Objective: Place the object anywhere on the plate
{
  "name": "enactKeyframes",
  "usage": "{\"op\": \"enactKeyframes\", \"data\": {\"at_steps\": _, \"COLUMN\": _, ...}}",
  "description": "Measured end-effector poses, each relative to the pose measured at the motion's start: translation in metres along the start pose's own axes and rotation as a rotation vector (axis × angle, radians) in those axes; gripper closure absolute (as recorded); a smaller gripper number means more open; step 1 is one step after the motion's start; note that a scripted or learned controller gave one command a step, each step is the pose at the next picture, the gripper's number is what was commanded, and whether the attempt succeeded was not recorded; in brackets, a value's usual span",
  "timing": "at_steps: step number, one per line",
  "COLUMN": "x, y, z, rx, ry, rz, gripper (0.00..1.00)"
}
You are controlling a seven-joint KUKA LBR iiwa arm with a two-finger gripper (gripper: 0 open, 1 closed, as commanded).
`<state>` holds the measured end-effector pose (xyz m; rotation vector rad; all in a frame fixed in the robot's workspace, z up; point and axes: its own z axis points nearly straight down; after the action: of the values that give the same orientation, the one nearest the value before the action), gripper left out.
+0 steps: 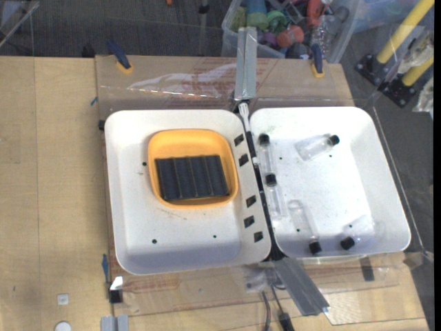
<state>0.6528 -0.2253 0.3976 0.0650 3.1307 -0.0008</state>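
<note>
A dark ribbed slab lies flat (long axis left-right) on the orange plate, left bin.

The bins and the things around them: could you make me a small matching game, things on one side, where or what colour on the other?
Things:
1. plate
2. black block
3. clear bottles
4. toy tub

Descriptions:
A. in the right bin
B. lying on the plate
C. orange, in the left bin
D. beyond the bench, top of view

Pairs: 1-C, 2-B, 3-A, 4-D

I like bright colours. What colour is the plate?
Orange-yellow; the plate shows best in the camera view.
</note>
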Motion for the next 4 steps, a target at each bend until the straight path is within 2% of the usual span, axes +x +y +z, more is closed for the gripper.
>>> {"op": "enactKeyframes", "data": {"at_steps": 1, "x": -0.003, "y": 0.004, "z": 0.081, "rx": -0.005, "ry": 0.005, "rz": -0.415, "gripper": 0.0}}
{"op": "enactKeyframes", "data": {"at_steps": 2, "x": -0.014, "y": 0.006, "z": 0.143, "rx": -0.006, "ry": 0.005, "rz": -0.685, "gripper": 0.0}}
{"op": "enactKeyframes", "data": {"at_steps": 3, "x": -0.014, "y": 0.013, "z": 0.152, "rx": -0.008, "ry": 0.004, "rz": -0.996, "gripper": 0.0}}
{"op": "enactKeyframes", "data": {"at_steps": 4, "x": -0.015, "y": 0.012, "z": 0.141, "rx": -0.009, "ry": -0.005, "rz": -0.989, "gripper": 1.0}}
